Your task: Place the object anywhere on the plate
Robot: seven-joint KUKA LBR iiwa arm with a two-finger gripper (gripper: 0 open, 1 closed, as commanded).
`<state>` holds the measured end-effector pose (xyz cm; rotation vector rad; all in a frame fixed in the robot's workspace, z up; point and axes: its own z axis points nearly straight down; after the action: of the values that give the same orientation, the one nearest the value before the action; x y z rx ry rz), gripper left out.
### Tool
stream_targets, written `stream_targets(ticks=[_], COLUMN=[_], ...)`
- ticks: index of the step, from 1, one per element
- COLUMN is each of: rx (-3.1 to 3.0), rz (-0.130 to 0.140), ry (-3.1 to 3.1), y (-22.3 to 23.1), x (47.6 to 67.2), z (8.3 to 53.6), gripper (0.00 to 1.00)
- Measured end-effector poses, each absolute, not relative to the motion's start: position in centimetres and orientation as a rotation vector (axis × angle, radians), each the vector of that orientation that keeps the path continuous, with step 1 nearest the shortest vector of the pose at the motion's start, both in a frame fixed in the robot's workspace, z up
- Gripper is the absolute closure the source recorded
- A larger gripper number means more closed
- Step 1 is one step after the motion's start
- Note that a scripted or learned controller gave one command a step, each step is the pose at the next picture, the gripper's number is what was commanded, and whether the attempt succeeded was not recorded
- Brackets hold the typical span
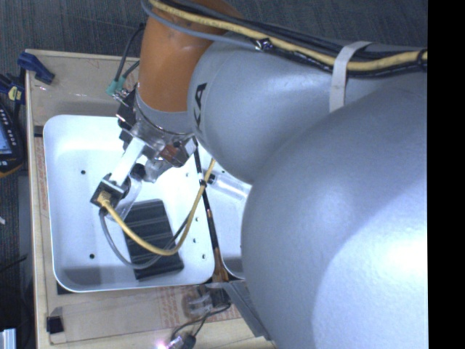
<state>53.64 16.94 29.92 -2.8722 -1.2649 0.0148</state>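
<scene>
One black ribbed block (151, 233), white bin (62, 195); gripper (149, 167) close by, grip I cannot tell; I'd centre across its width before closing.

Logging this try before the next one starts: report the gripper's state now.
Gripper: open or shut cannot be told; it is over the left bin, near a black ribbed block.

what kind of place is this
Probably a robotics lab: a grey robot arm with an orange band over a white bin, on a wooden bench with a blue clamp.
</scene>
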Motion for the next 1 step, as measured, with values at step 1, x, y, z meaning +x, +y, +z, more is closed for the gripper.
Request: stream_targets(ticks=[1], rx=[-2.666], rz=[0.013], ry=[-1.658], y=[11.22], x=[49.22], z=[18.92], gripper=[1.0])
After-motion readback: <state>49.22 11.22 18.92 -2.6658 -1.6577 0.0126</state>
